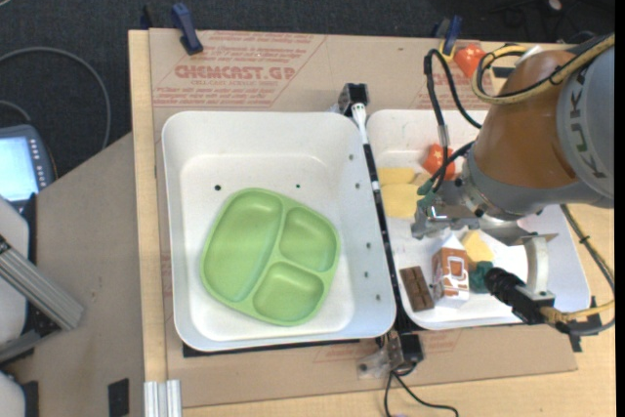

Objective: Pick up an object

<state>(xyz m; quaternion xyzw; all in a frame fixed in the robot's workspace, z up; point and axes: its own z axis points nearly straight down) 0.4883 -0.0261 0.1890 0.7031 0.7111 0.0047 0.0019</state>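
Right bin (576, 293), near edge: brown bar (417, 288), orange-and-white packet (452, 271). Above them, the end effector (437, 212), finger state indeterminate, hovers over yellow pieces (397, 190). Left bin (186, 161): green divided plate (269, 256).

The grey arm (586, 127) reaches in from the right, its broad orange band (522, 142) sitting above the wrist. The wrist points downward and leftward, with dark cables looping over it. The gripper (430, 210) hangs low beneath the wrist, largely hidden by the arm's own bulk.
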